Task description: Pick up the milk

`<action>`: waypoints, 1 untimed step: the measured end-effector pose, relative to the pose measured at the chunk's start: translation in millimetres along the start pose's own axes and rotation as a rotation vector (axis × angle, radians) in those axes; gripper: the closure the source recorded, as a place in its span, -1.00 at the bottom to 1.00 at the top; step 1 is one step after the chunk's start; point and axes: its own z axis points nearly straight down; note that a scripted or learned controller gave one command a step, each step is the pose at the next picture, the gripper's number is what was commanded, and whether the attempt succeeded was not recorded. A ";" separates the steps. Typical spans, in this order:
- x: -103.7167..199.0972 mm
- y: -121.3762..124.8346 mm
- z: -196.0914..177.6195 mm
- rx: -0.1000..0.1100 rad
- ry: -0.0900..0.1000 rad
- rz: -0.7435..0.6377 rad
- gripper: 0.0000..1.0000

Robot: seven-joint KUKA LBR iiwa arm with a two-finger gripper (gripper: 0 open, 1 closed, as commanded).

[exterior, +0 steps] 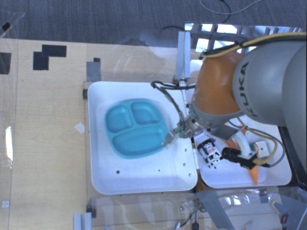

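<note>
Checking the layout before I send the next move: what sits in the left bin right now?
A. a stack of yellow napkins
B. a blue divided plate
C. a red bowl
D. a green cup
B: a blue divided plate with three compartments lies in the left bin, with the gripper at the plate's right edge.

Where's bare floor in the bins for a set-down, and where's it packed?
Free: left bin floor along its front edge, below the blue divided plate, plus strips left of and behind the plate. Crowded: right bin, where the arm overhangs small items and cables; a narrow bare strip remains along its front edge.
</note>
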 end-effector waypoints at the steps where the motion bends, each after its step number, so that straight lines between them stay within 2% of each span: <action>1: -6.3 -43.4 -0.6 -0.001 0.000 -0.133 -1.00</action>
